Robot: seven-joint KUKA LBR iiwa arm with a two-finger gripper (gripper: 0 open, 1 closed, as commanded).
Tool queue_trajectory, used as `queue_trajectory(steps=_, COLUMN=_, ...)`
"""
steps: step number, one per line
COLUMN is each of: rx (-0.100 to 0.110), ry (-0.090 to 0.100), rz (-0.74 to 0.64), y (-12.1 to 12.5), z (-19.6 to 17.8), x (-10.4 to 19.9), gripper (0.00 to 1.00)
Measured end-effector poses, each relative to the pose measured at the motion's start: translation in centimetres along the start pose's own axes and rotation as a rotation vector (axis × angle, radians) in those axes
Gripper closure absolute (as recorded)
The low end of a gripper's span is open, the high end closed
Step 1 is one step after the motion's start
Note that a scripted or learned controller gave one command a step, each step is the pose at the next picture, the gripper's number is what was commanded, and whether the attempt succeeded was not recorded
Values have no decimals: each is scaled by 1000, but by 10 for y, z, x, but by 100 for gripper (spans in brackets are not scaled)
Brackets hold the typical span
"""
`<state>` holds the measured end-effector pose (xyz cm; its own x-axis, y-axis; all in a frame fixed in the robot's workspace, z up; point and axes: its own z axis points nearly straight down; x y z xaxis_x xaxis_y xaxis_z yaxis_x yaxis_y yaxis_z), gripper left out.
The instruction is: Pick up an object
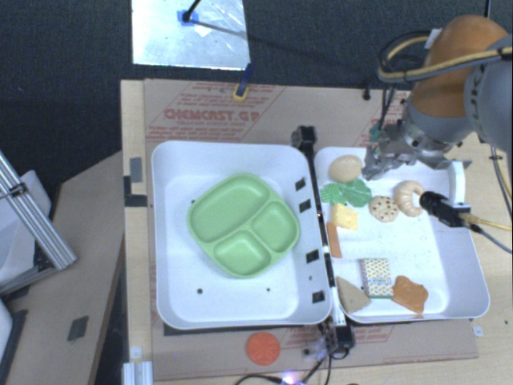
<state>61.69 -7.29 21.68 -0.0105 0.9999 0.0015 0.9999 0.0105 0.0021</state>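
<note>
The arm (pixel 449 79) runs off the right edge; its gripper (pixel 375 167) tips blur over the right bin (pixel 457 255), grip unclear.

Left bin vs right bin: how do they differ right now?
The left bin holds a single thing, a green divided plate; the right bin holds many small food pieces, such as a cookie, a cheese wedge and a green leaf. The pincer is over the right bin's far end, beside a pale bun, not over the left bin. Both are shallow, white and sit side by side.
</note>
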Motion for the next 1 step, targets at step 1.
queue_trajectory(steps=1, rx=-1, ry=0, rz=1, y=12, z=-15, x=42, gripper=100)
